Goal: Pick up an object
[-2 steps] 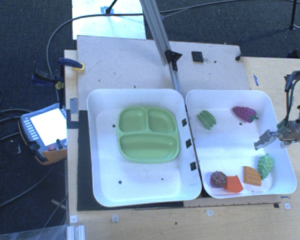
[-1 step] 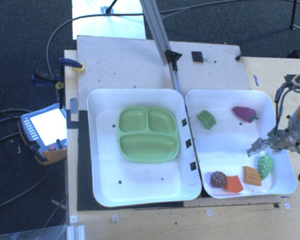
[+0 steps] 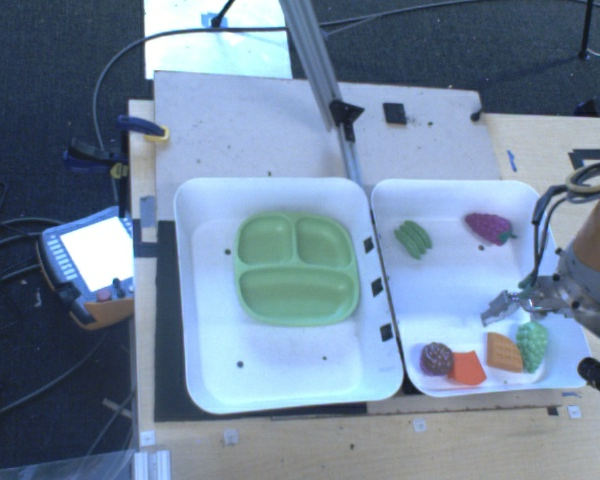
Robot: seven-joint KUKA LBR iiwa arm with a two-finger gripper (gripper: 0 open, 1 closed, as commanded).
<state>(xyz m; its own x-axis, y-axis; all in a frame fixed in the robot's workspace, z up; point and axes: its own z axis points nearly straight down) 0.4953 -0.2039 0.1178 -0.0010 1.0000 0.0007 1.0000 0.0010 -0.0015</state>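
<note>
The camera view looked down on the right-hand bin [image 3: 450,203], where the toy food lay scattered. Along its near edge sat a row of four pieces: a dark round one [image 3: 437,358], an orange-red wedge [image 3: 468,368] touching it, an orange waffle-like piece [image 3: 503,353], and a green bumpy cluster [image 3: 532,343] at the right end. Farther back, well apart from that row, lay a green pea pod [image 3: 413,238] and a purple bunch of grapes [image 3: 489,227].

The gripper [image 3: 510,308] hung low over the bin's right side, just above the waffle piece and beside the green cluster. I could not tell whether it was spread or closed; nothing could be seen held in it. The grey arm [image 3: 592,268] came in from the right, cables looped above the wrist.

In the left-hand bin [image 3: 205,298] lay a green divided plate [image 3: 298,269]. A handheld pendant [image 3: 88,263] with a lit screen lay on the floor to the left.
</note>
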